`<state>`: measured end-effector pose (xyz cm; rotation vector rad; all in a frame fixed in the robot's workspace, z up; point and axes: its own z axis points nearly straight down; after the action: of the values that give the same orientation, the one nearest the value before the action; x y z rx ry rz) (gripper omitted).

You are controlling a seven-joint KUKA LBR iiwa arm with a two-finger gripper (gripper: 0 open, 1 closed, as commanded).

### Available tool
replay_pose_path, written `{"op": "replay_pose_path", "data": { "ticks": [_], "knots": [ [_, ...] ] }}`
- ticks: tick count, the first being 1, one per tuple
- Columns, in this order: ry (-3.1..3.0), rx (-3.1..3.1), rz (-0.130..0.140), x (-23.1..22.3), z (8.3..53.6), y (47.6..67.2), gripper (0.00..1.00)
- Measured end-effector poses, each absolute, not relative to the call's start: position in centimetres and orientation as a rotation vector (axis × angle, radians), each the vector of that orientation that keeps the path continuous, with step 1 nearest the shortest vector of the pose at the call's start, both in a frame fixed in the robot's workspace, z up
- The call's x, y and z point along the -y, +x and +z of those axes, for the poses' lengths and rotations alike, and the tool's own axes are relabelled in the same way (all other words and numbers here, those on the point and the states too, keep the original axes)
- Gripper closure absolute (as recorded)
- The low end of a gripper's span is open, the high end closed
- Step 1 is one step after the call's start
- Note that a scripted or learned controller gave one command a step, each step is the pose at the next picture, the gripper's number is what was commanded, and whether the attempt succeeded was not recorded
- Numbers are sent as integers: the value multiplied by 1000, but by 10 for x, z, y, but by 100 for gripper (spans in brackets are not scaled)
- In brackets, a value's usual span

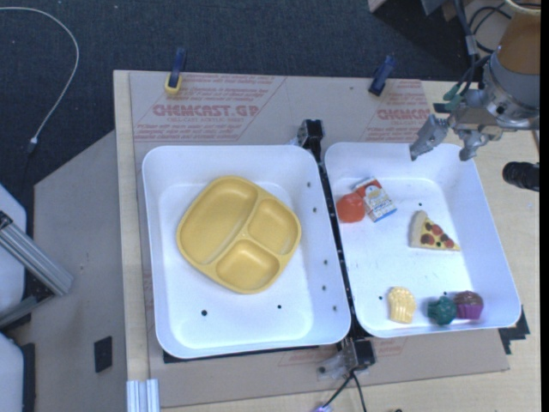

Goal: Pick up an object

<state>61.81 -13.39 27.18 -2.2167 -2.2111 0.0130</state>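
From the overhead camera view, two shallow white bins sit side by side on a board covered with brownish protective paper. The left bin (171, 316) holds one yellow divided plate (238, 233) with three compartments, lying flat near the bin's centre. The right bin (489, 221) holds six small things. At about 10 o'clock of its floor a small red-and-white carton (376, 199) lies tilted, touching a red-orange toy tomato (350, 208) on its 9 o'clock side. Toward 3 o'clock lies one toy pizza slice (431, 232), well apart from the carton. Along the 6 o'clock edge lies a pale yellow ridged toy (401, 305), and toward 5 o'clock a dark green toy (443, 310) touches a purple toy (468, 304); what these two depict is too small to tell.

The gripper (448, 145) hangs over the right bin's rim at about 12 o'clock, up and to the right of the carton. Its two fingers are spread wide apart with nothing between them. Nothing stands between it and the things in the bin.

Two blue clamps (175, 69) grip the board's far edge, one at 11 o'clock with a yellow tip, one near 1 o'clock. Red print on the paper reads "CHEMCAST GP", repeated in part near the right bin. A black bracket (310, 132) sits between the bins at their far corners.
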Motion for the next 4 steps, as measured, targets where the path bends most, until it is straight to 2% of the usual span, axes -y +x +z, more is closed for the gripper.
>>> {"op": "replay_pose_path", "data": {
  "ticks": [1, 3, 4],
  "knots": [
    [-2221, 2221, 1, 134, 280, 620, 0],
    [-2219, 2218, 5, 135, 193, 626, 0],
    [-2220, 2218, 4, 142, 135, 631, 0]
  ]
}}
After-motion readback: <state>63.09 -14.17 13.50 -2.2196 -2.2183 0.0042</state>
